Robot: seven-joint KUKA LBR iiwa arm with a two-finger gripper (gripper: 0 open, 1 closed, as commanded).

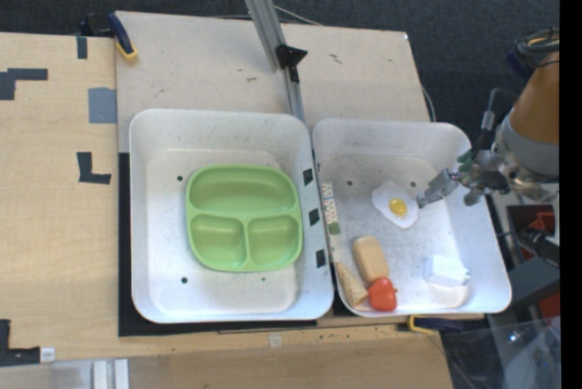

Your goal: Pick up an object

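My arm comes in from three o'clock, and my gripper [436,189] hangs over the right bin [364,134], toward its three o'clock side. I cannot tell from here how my fingers are set; they are small and dark against the white floor, and nothing shows between them.

The nearest thing is the fried egg [396,204], a flat white toy with a yellow yolk, lying on the bin floor just beside my fingertips at about eight o'clock from them. Whether I touch it I cannot tell.

Further off, toward seven o'clock from me, a tan bread roll [369,256] lies lengthwise on the floor. A red tomato [383,294] sits against the roll's six o'clock end, close to the bin's six o'clock rim. Beside those, hard against the bin's nine o'clock wall, a tan wedge-shaped piece [351,284] leans along the corner. A pale white object [446,274] rests near the five o'clock corner, almost straight down at six o'clock from my gripper and well apart from it.

In the left bin [145,196] lies a green divided plate [244,217], flat at its centre, at nine o'clock from me, well apart.
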